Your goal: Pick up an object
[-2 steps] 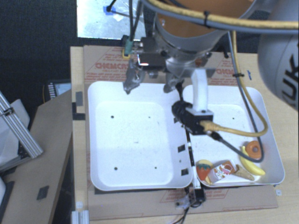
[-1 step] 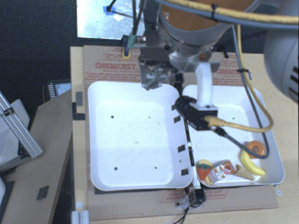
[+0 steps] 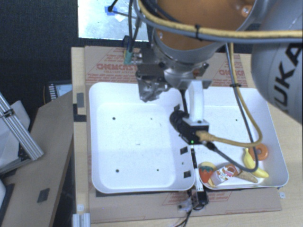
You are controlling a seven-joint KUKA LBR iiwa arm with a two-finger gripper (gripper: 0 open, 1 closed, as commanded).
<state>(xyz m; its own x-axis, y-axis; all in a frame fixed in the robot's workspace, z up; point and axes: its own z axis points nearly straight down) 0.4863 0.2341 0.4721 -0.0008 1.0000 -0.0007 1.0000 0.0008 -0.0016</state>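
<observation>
The gripper (image 3: 150, 92) hangs over the far edge of the left bin (image 3: 102, 141); whether its jaws are apart or together I cannot tell. The objects, a banana (image 3: 251, 163) and an orange ring (image 3: 260, 151), lie well off to its side in the right bin (image 3: 279, 161), probably awaiting a pick

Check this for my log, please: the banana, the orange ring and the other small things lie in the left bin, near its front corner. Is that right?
Not quite. The camera view shows the banana, the orange ring and the other small things in the right bin, near its front corner, not in the left bin.
</observation>
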